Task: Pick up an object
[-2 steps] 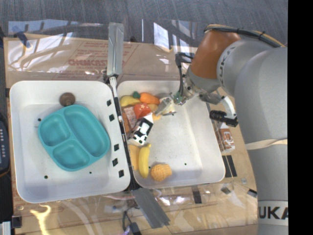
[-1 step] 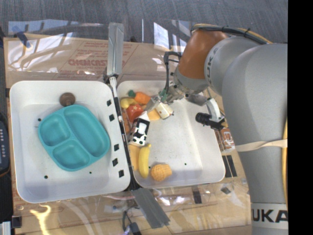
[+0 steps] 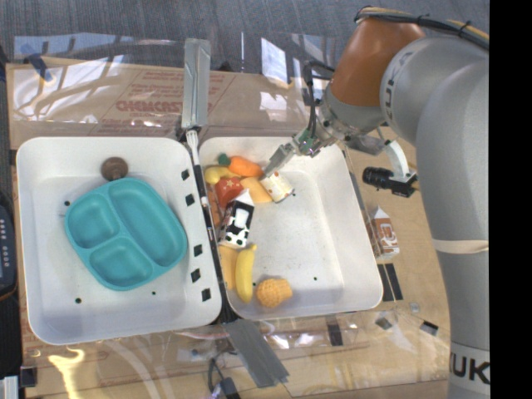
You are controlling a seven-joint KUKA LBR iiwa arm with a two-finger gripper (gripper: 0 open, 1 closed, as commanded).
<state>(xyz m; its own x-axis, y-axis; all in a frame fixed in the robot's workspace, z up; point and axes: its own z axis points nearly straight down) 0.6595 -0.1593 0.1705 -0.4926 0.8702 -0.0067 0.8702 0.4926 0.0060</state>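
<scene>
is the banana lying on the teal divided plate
No, the banana lies in the right bin, while the teal divided plate sits in the left bin.

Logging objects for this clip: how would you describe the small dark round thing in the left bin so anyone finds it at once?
Start at the left white bin, which holds a teal divided plate. Just beyond the plate's far edge, near the bin's back wall, sits a small brown ball. It is the only loose item there, dark and round, apart from the colourful toy food in the other bin.

Tabletop [image 3: 108, 98], covered by clear plastic sheeting, bearing two shallow white bins side by side: left bin [image 3: 41, 306], right bin [image 3: 332, 256].
</scene>
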